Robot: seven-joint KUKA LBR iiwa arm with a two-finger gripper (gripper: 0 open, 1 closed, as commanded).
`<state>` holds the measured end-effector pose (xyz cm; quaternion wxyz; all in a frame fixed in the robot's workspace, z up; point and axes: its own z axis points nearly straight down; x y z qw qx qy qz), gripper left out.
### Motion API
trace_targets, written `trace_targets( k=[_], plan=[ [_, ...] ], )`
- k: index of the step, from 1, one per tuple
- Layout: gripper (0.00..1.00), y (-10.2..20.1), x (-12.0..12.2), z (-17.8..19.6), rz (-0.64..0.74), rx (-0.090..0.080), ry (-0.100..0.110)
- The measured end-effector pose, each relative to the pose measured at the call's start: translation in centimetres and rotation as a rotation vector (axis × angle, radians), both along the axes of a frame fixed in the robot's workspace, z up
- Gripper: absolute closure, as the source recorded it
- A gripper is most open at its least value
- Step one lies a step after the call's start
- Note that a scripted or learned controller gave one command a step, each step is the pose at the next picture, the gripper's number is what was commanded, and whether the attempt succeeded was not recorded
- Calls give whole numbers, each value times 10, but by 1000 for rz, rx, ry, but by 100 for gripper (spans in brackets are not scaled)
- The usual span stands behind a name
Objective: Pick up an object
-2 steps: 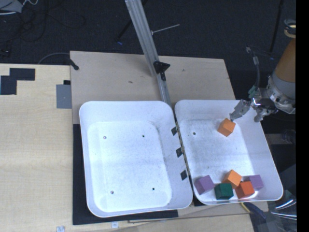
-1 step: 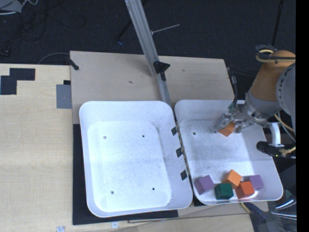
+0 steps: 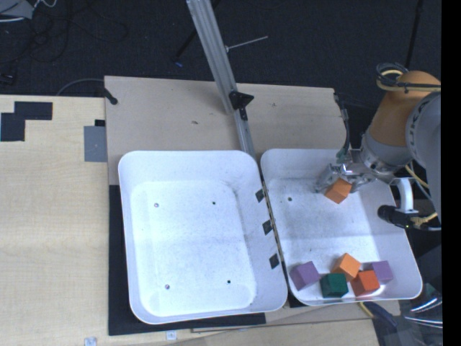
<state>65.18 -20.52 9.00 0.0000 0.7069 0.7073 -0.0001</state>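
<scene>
The grey arm with the orange band is reaching in from the right and is hanging over the right bin [image 3: 282, 166], above its far part. The gripper [image 3: 340, 181] is pointing down, and its fingers are clenching an orange block [image 3: 337, 190], which is sitting tilted between them and seems lifted above the white floor of the bin. Five more blocks are lying close together at the near edge of the same bin: a purple block [image 3: 304, 274], a dark green block [image 3: 333, 285], an orange cube [image 3: 349, 264], a red-orange block [image 3: 366, 282] and a small purple block [image 3: 382, 270]. The left bin [image 3: 130, 166] is standing just beside the right one, with small black clips between them.
</scene>
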Motion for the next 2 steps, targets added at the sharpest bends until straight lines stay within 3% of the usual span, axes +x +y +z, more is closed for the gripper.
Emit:
trace_targets(
  k=[1,2],
  plan=[
    [100,0,-1,10,2,-1,2],
    [100,99,10,31,7,4,2]
  ],
)
